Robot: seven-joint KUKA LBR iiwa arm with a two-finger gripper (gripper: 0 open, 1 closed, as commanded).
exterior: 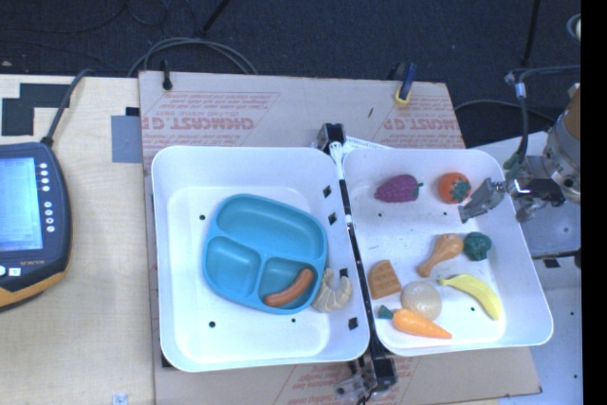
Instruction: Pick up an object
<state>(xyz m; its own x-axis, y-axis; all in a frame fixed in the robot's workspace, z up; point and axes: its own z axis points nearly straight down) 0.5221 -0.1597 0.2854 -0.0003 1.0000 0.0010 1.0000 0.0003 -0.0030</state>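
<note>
One gripper (486,197) hangs over the right-hand edge of the right bin (541,322), carried in from the right by the grey arm, and whether it is open or closed cannot be told from this slant; nothing is seen held in it. It sits just beside the orange tomato (452,187) and a little above the green broccoli piece (477,246).

Moving outward across the same bin, the purple eggplant (397,189) lies to the left of the tomato, near the top. Below them the chicken drumstick (441,252) touches or nearly touches the broccoli piece, and the yellow banana (478,293) lies just beneath those two. Toward the bin's lower left sit the bread slice (384,280), a pale round ball (421,301) and the carrot (420,325), all crowded close together.

Farther out, the left bin (180,327) holds a blue divided tray (242,237) with a sausage (288,288) lying in its lower compartment, and a pale shell-like toy (332,292) rests just beside the tray's lower right corner.

The step in hand looks like the approach: no object is yet lifted, and all of them rest on the bin floors. The tomato seems the nearest candidate. The next move likely calls for centring above one item, then descending straight down, clear of the bin wall and of close neighbours.
</note>
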